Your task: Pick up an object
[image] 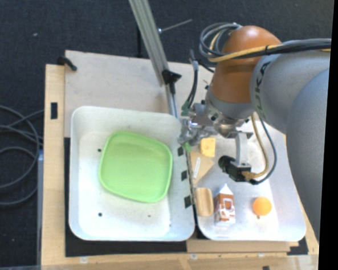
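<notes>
Green plate (pixel 135 166) lies flat in left bin (pixel 78 211). End effector (pixel 195 130) sits over right bin's (pixel 289 224) upper-left corner; grip state cannot be told. Yellow block (pixel 207 146) just beside it: likely target, probably light and stiff, best taken across flat sides. Carton (pixel 225 204) print unreadable. Orange ball (pixel 261 206) rightmost.

**Colour key.** The pincer (pixel 191 133) is metallic grey, under an orange band (pixel 245 50) on the grey arm (pixel 298 82).
- **Just beside the pincer, view's right:** a plain yellow block (pixel 207 146).
- **Below the pincer:** a pale cream wedge (pixel 198 165), then a tan loaf (pixel 203 201).
- **Right of the loaf:** a white carton (pixel 225 204) with reddish-brown print, and an orange ball (pixel 261 206).
- **View's left of the pincer:** a plain light-green plate (pixel 135 166).

The left bin (pixel 81 172) and the right bin (pixel 289 224) are white. The counter (pixel 115 77) is pale tan.
</notes>
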`<state>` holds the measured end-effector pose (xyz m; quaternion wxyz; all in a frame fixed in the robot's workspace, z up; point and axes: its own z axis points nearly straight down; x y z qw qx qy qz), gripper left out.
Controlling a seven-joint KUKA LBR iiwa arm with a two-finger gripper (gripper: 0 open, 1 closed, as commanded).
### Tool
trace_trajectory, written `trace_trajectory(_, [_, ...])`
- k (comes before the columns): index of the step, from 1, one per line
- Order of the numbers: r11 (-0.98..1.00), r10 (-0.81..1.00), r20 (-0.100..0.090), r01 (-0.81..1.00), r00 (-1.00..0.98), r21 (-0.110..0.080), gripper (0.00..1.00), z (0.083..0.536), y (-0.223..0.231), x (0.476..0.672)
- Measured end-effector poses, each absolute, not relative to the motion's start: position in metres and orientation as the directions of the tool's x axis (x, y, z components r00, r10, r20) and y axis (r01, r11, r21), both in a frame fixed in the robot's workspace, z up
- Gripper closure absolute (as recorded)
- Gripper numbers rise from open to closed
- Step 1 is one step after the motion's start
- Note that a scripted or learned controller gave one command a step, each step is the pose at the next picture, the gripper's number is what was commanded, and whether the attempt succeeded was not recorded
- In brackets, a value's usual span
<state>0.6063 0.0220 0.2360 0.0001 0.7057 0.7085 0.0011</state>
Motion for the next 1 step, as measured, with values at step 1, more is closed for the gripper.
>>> trace_trajectory(1, [0.004, 1.0, 0.001, 1.0, -0.004, 0.0, 1.0, 0.2279, 0.0746, 0.5942])
